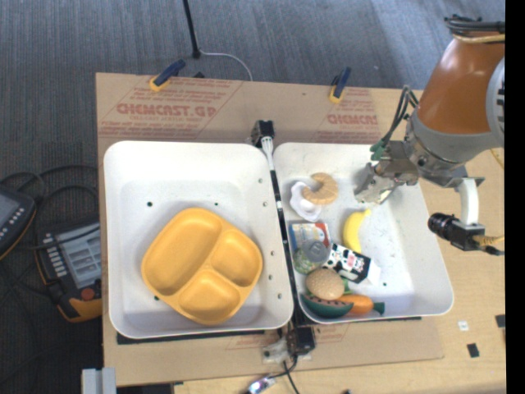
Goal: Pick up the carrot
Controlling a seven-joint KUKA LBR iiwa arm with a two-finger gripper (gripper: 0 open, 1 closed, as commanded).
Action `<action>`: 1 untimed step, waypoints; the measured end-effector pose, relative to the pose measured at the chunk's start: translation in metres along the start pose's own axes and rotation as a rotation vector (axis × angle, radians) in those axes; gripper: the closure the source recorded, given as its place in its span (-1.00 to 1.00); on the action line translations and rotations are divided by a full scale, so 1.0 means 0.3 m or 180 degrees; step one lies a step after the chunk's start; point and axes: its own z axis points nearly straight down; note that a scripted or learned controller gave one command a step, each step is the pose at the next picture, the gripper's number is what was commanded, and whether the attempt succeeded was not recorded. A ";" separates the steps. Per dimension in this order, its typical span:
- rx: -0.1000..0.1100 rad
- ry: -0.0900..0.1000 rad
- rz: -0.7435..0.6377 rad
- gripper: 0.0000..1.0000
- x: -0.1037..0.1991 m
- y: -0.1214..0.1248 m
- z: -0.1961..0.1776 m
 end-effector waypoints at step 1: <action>-0.0004 -0.0004 0.0599 1.00 -0.346 -0.161 -0.091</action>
